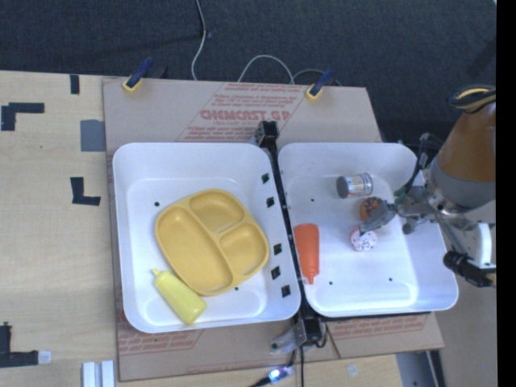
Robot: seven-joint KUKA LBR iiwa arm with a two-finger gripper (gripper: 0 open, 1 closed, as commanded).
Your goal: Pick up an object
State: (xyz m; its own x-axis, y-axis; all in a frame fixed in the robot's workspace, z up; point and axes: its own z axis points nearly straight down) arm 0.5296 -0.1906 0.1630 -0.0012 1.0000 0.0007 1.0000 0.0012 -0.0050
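Yellow tray [211, 240] and bottle [179, 295] fill left bin [129, 168].

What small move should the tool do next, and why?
Probably lower the tool slightly toward the small brown object in the right bin. The tool sits just beside it, and nothing shows held yet; the spotted ball lies close below.

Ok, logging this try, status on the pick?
Claw low in right bin, nothing seen held. Brown ball and speckled ball right beside it. Jar and carrot nearby.
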